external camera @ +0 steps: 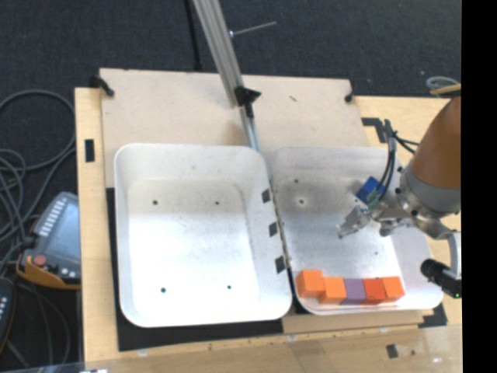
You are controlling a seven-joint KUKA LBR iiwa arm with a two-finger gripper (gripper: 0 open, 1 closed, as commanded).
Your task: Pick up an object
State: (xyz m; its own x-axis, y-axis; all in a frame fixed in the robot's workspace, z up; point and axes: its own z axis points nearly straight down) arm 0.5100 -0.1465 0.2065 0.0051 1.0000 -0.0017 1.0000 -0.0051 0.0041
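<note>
A row of blocks (pixel 353 287), four orange and one purple, lies along the near wall of the right bin (pixel 311 169). Above the bin's middle, apart from the blocks, hangs the gripper (pixel 349 225); whether it is open or closed cannot be told. The left bin (pixel 132 169) sits beside it on the worktop (pixel 171 99).

Light falls even and fairly bright from above; the two white bins (pixel 194 231) come close to washing out, their floors pale and grainy; soft shadow gathers along the near rim of the left bin and under the arm (pixel 439 158) at right; the dark floor (pixel 93 22) beyond the table (pixel 178 107) swallows detail; the whole frame is a little soft and noisy, and the tool (pixel 351 224) is slightly smeared.
</note>
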